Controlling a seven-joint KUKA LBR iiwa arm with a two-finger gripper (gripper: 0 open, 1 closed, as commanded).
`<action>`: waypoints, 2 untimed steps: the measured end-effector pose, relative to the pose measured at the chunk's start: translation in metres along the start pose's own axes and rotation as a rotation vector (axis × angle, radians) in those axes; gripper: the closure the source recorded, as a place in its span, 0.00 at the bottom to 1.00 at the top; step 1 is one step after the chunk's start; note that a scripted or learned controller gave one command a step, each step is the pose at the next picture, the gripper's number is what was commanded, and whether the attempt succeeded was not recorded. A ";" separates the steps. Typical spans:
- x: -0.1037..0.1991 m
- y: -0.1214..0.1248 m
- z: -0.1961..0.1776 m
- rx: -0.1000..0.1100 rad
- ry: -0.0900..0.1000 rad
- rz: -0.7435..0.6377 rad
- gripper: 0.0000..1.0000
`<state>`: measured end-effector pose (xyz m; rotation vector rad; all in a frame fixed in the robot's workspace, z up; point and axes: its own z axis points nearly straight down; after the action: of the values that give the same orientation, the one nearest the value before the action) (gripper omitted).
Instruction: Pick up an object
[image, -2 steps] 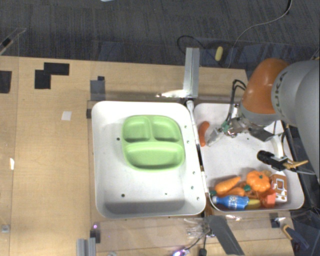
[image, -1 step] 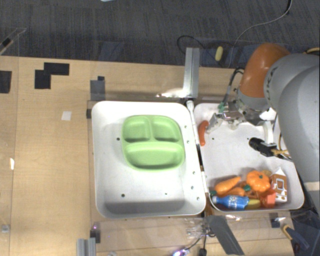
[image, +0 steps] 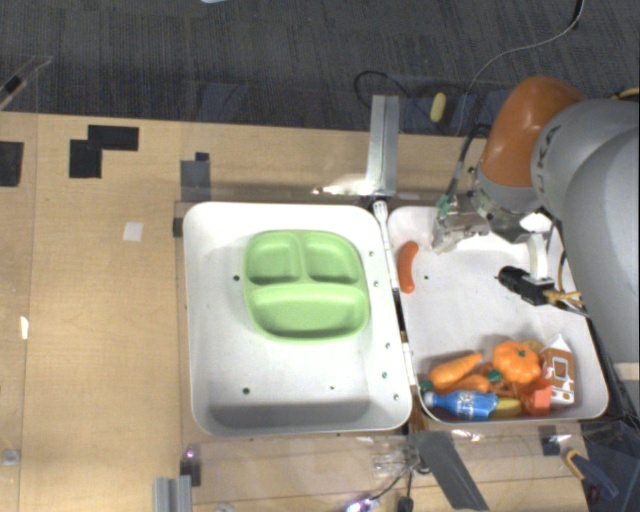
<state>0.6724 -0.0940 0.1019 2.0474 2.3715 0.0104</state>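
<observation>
- On the left, the left bin (image: 215, 385) holds a green plate (image: 305, 285), a divided one lying flat in its middle. I judge it too broad and low for an easy grab.
- In the right bin (image: 470, 315) a sausage (image: 406, 266) lies alone at the far end, lengthwise against the left wall. Standing by itself, it looks the simplest target, though the wall crowds one side.
- The gripper (image: 447, 235) hangs over the far part of the right bin, just right of the sausage and a little farther back. It is near the sausage, not touching it. Whether it is released or clenched I cannot tell from this angle.
- Along the near edge of that bin the other toys are heaped together: a carrot (image: 455, 370), a blue bottle (image: 465, 404), a pumpkin (image: 517, 360) and a small carton (image: 558, 370). They touch one another, so a clean grasp looks harder there, and all are well apart from the gripper.
- The arm (image: 590, 170) reaches in from the right, bent over the far corner.
</observation>
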 end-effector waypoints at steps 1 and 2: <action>0.000 0.000 0.000 0.000 0.000 -0.001 0.00; 0.095 -0.019 -0.086 0.003 0.002 0.030 0.00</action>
<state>0.6385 -0.0026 0.1872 2.0849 2.3433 0.0095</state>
